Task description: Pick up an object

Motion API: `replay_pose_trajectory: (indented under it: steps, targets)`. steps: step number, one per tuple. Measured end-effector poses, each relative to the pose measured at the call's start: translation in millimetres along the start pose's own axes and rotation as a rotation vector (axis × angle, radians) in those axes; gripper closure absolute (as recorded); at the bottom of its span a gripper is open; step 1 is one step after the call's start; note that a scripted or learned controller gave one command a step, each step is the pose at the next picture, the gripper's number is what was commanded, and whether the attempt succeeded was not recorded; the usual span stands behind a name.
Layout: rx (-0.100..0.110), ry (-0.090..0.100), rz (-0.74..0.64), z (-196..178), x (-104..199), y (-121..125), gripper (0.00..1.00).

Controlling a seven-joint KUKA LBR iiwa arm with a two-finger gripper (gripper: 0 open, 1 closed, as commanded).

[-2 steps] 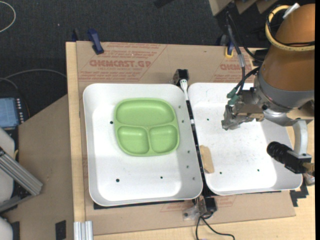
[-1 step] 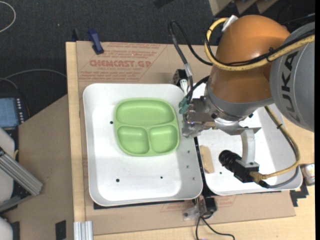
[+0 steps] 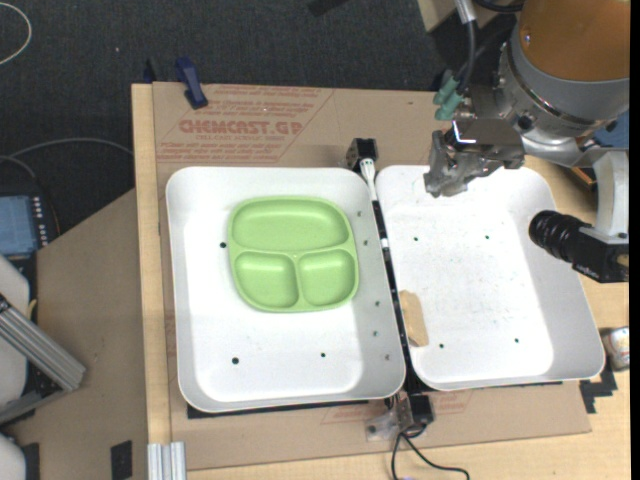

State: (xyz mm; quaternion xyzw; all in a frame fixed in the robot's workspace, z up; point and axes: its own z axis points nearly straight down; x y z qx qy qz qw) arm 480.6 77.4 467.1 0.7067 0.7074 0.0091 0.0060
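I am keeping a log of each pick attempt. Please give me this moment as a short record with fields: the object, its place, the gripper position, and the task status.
object: green tray, three compartments
place: left bin, lying flat, toward the bin's far half
gripper: over the far left corner of the right bin
gripper to tray: apart, in the other bin
between bins: tan tape near the divide
status: tray not picked up
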Motion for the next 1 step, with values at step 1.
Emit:
replay_pose_trajectory:
  steps: [1]
  targets:
    - [0.027, -0.005, 0.002, 41.6, 4.4, -2.5, 1.0]
